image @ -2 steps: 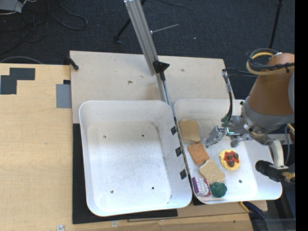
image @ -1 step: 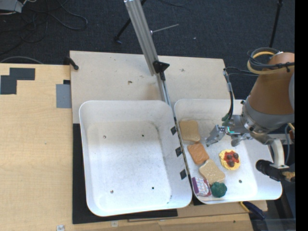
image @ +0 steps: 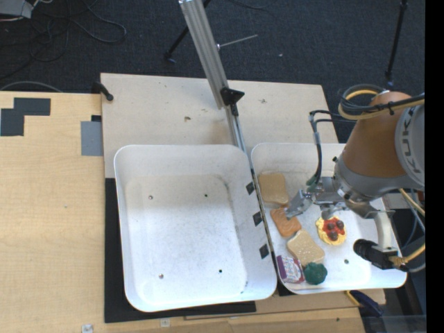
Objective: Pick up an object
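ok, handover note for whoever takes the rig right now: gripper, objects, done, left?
Gripper: low in the right bin, over the orange toast piece; finger state unreadable, no object visibly between them.
Objects, all in the right bin: tan bread slice, orange toast piece, pale bread slice, fruit tart, green ball, purple packet.
Left bin: no objects seen.
Done: arm positioned at the pile.
Left: grasp and lift one object.

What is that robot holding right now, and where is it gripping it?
It cannot be told. The tool sits low in the right bin, over the toast and beside the bread, but no item shows in its grip.
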### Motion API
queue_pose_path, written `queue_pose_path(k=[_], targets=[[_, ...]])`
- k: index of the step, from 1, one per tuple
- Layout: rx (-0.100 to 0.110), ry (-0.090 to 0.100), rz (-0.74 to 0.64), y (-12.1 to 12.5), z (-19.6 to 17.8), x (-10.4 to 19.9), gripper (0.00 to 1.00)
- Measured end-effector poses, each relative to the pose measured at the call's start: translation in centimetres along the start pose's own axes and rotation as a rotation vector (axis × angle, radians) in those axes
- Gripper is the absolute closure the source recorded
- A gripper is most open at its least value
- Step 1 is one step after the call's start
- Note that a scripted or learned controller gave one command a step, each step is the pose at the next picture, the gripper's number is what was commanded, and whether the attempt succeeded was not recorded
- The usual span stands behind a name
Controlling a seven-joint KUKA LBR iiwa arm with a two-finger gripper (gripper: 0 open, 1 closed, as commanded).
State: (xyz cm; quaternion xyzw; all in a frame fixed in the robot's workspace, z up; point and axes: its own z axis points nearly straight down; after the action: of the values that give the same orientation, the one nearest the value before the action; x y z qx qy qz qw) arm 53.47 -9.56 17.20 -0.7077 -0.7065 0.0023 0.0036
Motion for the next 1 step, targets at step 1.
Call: queue_pose_path(k=[1], targets=[[0.003, 0.001, -0.001, -0.82, 6.22, 0.28, 0.00]])
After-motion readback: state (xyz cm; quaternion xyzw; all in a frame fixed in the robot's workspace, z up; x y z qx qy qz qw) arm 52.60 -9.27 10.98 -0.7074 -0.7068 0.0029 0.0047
